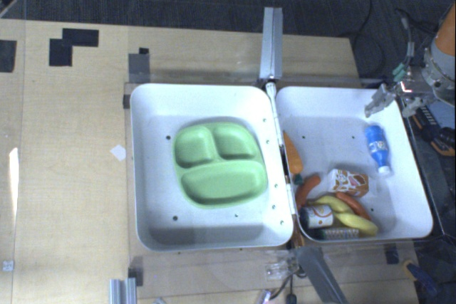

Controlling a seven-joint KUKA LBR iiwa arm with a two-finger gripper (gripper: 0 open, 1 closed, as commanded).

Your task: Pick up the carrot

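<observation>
The carrot (291,155) lies against the left wall of the right bin (420,221), long axis running near to far. The gripper (388,97) hovers at the far right corner, fingers spread, nothing between them.

The arm (438,60) enters from the right edge of the camera view, level with the far right corner of the right bin (425,174); its orange band shows at the frame edge, above a grey wrist; the gripper (388,100) hangs at the wrist's left end, over the bin's far right corner; its grey tip points down and to the left; nothing is seen gripped.
</observation>
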